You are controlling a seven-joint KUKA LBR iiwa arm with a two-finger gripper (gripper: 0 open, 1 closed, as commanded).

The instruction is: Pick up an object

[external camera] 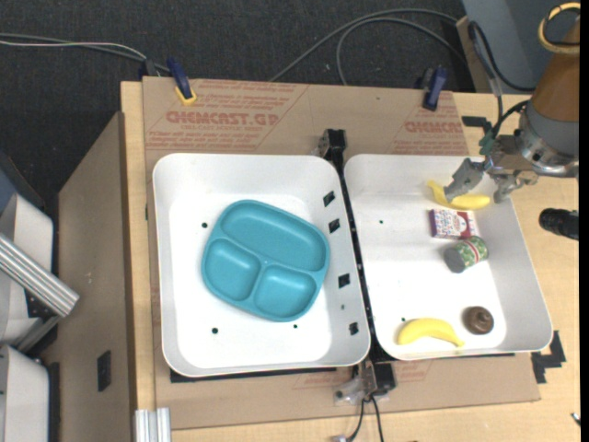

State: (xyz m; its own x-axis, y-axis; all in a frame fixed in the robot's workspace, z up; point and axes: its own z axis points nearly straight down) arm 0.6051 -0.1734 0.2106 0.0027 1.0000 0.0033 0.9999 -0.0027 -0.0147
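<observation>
Nearest the camera, at the front edge of the right-hand white bin (pixel 525 274), lies a yellow plastic banana (pixel 429 332), curved with its ends turned toward the front. Just to its right sits a small round brown object (pixel 478 319), close to the bin's front right corner. Farther back, near the middle of that bin, a small can with a grey end and a green and red label (pixel 467 253) lies on its side. Just behind the can is a flat packet printed in white, purple and red (pixel 450 222).

At the back of the right bin a second yellow piece, banana-like in shape (pixel 457 197), rests on the bin floor. The gripper (pixel 482 180) of the grey arm reaches in from the right and hangs directly over this yellow piece. Its two grey fingers (pixel 463 173) are spread apart, one on each side of the piece, and I cannot tell whether either finger touches it. Nothing is clamped between them.

Left of all this, the other white bin (pixel 175 247) holds a turquoise plastic plate with three compartments (pixel 265 259), lying flat near the bin's middle. Both bins rest on a brown cardboard sheet printed with red lettering (pixel 294 109), fastened at its back edge by two blue and yellow clamps (pixel 180 81). Black cables (pixel 368 26) loop across the dark floor behind the bench.
</observation>
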